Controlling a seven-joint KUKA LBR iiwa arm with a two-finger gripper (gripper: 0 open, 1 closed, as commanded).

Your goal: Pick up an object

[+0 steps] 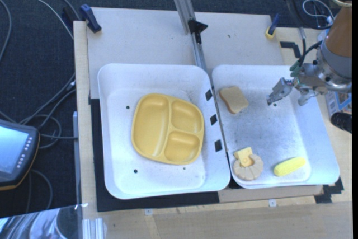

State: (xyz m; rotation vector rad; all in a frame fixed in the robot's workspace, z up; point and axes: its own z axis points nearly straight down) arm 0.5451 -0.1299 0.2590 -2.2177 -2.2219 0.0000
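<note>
In the right bin [313, 120] lie three items. A tan bread slice [233, 99] rests near its upper left. A round tan piece with a yellow chunk on top [248, 164] sits at the front left corner, and a yellow corn cob [290, 165] lies at the front right. My gripper [290, 94] hangs over the upper right part of this bin, to the right of the bread slice and apart from it. It is open, with nothing between its fingers [276, 93].
The left bin [112, 120] holds a yellow divided plate [167, 128]. A metal post [184, 3] rises at the back between the bins. Blue clamps [89, 18] sit at the bench's back corners. Cables and a screen [14, 154] lie off to the left.
</note>
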